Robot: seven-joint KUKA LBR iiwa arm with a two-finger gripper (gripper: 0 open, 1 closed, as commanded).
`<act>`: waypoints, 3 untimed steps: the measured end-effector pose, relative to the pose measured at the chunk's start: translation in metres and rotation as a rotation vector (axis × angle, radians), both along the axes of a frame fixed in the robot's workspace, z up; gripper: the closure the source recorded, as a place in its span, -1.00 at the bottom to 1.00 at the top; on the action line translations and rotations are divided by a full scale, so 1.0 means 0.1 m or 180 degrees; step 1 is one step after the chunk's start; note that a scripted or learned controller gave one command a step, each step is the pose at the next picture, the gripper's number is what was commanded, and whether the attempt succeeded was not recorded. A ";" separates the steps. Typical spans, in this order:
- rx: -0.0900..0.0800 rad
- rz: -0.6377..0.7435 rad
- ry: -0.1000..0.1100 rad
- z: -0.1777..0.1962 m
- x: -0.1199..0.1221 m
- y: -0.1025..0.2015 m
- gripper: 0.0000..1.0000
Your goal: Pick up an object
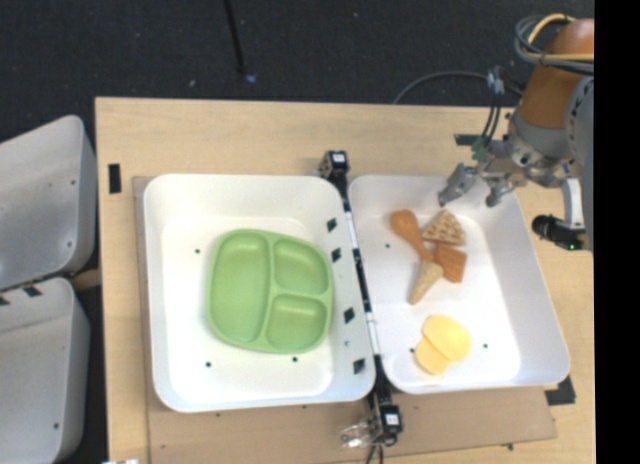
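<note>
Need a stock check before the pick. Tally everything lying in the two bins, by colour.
Green: 1, the divided plate in the left bin.
Orange or tan: 4, the food pieces clustered in the right bin.
Yellow: 2, the overlapping round slices near that bin's front.
Total: 7.

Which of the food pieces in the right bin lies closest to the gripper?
The tan triangular piece, top of the cluster, just below-left of the gripper. The yellow pieces lie far toward the bin's near edge.
</note>
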State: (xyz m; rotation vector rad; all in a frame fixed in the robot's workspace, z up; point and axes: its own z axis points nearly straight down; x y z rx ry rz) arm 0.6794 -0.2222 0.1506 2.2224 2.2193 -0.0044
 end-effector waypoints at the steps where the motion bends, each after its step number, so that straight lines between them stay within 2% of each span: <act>1: -0.0014 0.0008 -0.0024 0.15 0.02 -0.01 1.00; 3: 0.0001 0.0010 -0.0026 1.13 0.02 -0.03 1.00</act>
